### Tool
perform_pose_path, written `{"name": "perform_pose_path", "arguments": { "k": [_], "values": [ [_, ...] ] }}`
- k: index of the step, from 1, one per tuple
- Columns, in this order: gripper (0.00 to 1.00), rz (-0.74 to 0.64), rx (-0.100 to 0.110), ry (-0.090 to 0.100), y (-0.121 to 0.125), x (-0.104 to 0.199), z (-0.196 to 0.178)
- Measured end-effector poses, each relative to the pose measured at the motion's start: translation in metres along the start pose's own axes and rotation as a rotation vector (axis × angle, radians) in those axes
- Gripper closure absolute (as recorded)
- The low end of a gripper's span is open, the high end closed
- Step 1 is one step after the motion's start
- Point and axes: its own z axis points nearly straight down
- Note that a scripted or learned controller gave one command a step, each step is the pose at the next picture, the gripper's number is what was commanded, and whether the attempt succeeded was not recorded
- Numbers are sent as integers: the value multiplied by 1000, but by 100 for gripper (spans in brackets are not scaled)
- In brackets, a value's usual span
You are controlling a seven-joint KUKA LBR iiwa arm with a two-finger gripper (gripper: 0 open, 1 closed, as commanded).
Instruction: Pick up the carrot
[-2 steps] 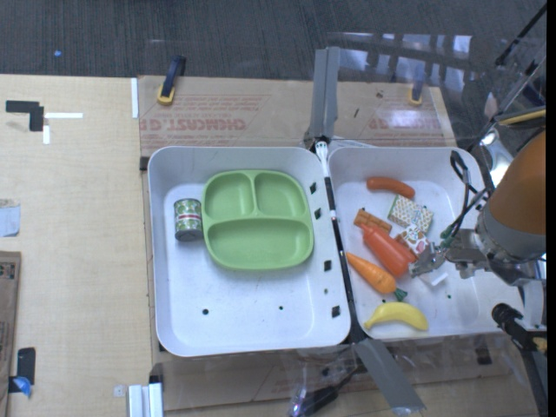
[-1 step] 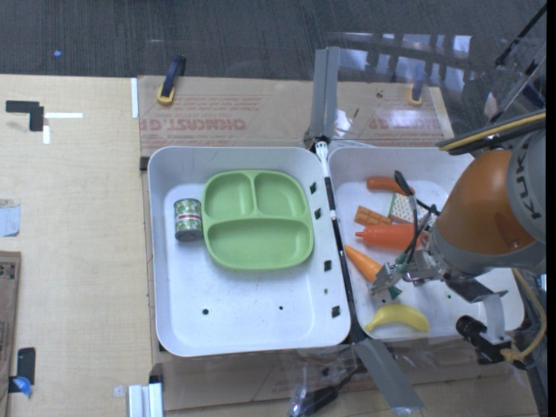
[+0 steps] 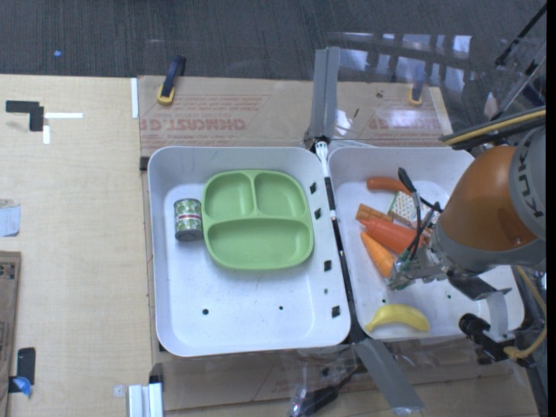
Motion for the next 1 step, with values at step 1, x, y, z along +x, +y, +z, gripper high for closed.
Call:
{"name": "perform_pose_path", "arguments": {
  "k": [1],
  "values": [
    [100, 137, 1, -2, 7, 53, -91]
  ]
}}
